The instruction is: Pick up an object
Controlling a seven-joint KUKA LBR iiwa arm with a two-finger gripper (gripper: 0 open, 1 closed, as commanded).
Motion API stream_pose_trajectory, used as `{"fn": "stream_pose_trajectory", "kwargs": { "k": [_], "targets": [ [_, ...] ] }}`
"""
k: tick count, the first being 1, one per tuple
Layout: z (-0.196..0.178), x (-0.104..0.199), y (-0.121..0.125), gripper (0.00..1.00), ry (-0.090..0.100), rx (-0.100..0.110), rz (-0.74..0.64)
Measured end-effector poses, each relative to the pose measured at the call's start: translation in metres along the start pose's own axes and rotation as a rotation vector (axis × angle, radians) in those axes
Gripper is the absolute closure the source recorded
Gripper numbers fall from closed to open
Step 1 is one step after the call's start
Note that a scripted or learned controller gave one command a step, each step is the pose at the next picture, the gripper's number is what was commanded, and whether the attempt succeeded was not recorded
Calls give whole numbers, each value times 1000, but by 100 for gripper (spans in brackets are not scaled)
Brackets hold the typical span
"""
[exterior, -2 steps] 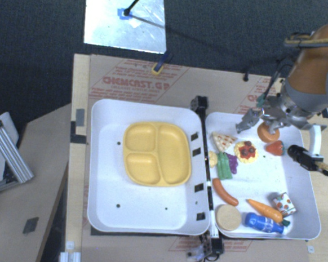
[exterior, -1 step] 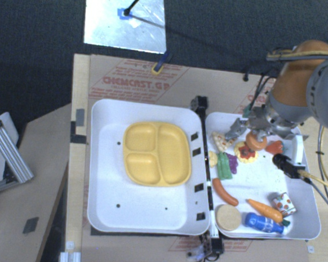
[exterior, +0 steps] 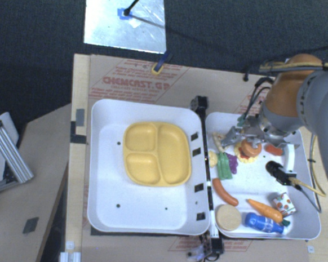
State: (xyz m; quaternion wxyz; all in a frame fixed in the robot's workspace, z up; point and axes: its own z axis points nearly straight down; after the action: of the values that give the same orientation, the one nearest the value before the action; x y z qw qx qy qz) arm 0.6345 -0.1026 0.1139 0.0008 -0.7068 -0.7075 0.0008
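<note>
From my station I judge the pick barely begun: the gripper sits low in the back part of the right bin, its metal fingers spread around nothing I can make out, so I read it as released, with no item between them. Nothing has been lifted; every toy lies on the bin floor. The likeliest target is the burger toy, just beside the fingertips on their right and perhaps touching them; I cannot tell which. It is round and squat, so it has no real long axis and points nowhere in particular, lying flat with its bun upward. Should the program go for the green vegetable instead, that one runs roughly front to back, near the bin's left wall. The sausage and carrot lie slanted further forward. The yellow plate rests alone in the left bin. Closing, gripping and raising all remain.
</note>
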Motion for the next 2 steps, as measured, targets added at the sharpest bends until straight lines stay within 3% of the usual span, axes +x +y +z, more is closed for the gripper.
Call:
{"fn": "stream_pose_trajectory", "kwargs": {
  "k": [1, 2],
  "targets": [
    [-2, 0, 2, 0, -1, -10, 0],
    [-13, -1, 3, 100, -4, -13, 0]
  ]
}}
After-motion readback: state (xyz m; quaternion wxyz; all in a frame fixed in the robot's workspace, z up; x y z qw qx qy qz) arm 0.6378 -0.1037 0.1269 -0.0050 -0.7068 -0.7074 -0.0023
